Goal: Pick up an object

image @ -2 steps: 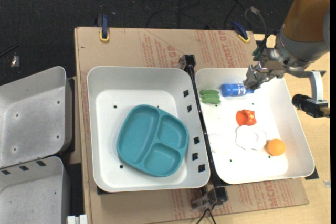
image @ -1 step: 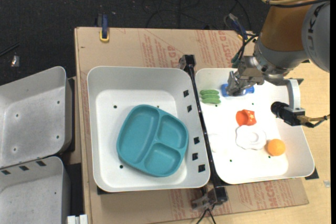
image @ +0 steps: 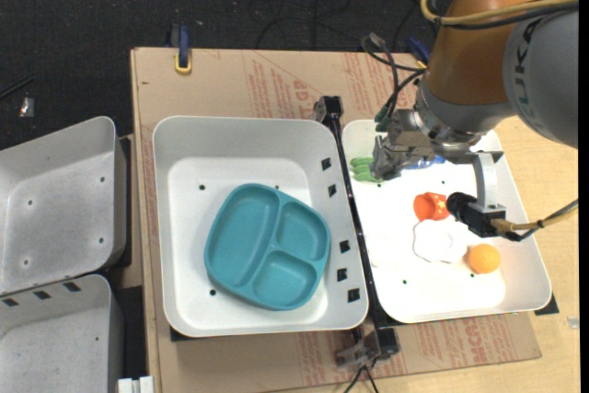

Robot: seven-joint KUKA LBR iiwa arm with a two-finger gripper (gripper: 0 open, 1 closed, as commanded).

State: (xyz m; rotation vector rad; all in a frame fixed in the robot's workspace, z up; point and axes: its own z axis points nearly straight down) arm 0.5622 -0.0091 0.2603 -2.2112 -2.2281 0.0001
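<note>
Orange ball in right bin

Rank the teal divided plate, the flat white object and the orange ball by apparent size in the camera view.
1. teal divided plate
2. flat white object
3. orange ball

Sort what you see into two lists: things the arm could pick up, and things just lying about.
Could be picked:
teal divided plastic plate
small orange ball
red-orange lump
flat white piece
green item

Lying about:
blue-and-yellow clamp
loose cables
</note>
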